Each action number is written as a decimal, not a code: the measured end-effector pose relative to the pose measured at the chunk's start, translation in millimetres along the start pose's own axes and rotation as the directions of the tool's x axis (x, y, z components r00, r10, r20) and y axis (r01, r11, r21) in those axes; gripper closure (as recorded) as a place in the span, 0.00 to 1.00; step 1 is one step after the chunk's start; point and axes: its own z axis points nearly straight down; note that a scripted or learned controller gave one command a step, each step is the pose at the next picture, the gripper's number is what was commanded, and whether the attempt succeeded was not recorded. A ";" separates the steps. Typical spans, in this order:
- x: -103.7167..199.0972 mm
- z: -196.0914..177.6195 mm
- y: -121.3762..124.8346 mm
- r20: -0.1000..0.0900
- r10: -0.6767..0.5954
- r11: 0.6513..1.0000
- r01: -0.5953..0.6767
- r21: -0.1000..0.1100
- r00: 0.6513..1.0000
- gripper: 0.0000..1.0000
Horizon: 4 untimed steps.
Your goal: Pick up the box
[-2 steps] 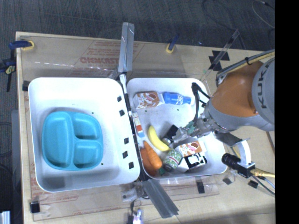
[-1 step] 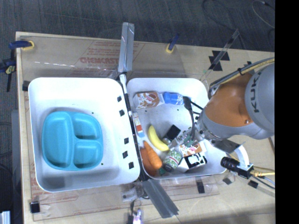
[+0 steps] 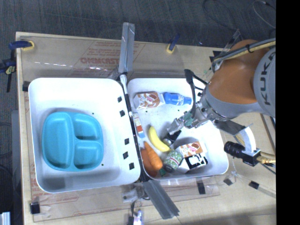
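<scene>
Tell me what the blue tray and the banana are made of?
The tray looks like smooth moulded plastic: one even light blue, rounded corners, and three pressed-in compartments with a soft sheen. The banana is probably a plastic toy, since its yellow is very even and unmarked, though from this far up a real one cannot be ruled out.

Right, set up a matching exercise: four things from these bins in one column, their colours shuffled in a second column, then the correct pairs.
Things:
1. curved banana
2. small plastic bottle
3. divided plastic tray
4. tapered carrot

Colours:
A. orange
B. light blue
C. yellow
D. deep blue with a white cap

Pairs: 1-C, 2-D, 3-B, 4-A
</scene>
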 end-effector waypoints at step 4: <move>-73.4 29.4 20.8 -0.001 0.188 0.982 -0.188 0.002 0.982 1.00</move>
